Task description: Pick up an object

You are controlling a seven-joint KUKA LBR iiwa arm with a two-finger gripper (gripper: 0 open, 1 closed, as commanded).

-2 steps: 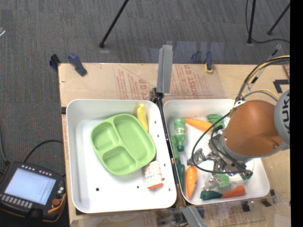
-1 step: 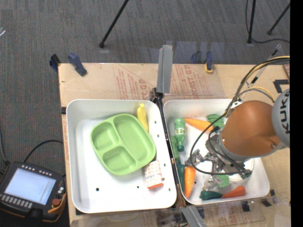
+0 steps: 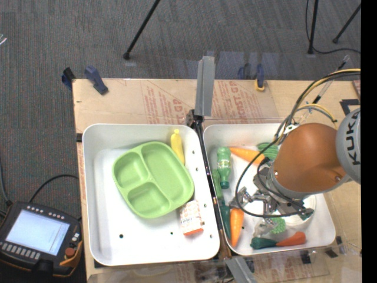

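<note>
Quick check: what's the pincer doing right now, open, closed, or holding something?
Pincer: down in the right bin among the toy vegetables; open or closed cannot be told, and nothing is visibly held.

Lighting is even and overhead; the two shallow white plastic bins (image 3: 94,158) appear bright, shadows soft, focus slightly soft throughout.

Grey carpet (image 3: 88,34) covers the floor beyond the gripper (image 3: 272,208). Black tripod legs (image 3: 144,25) slant across it up and to the left; more stand legs (image 3: 330,22) rise above. A teach pendant (image 3: 38,234) lies far left on the floor.
</note>
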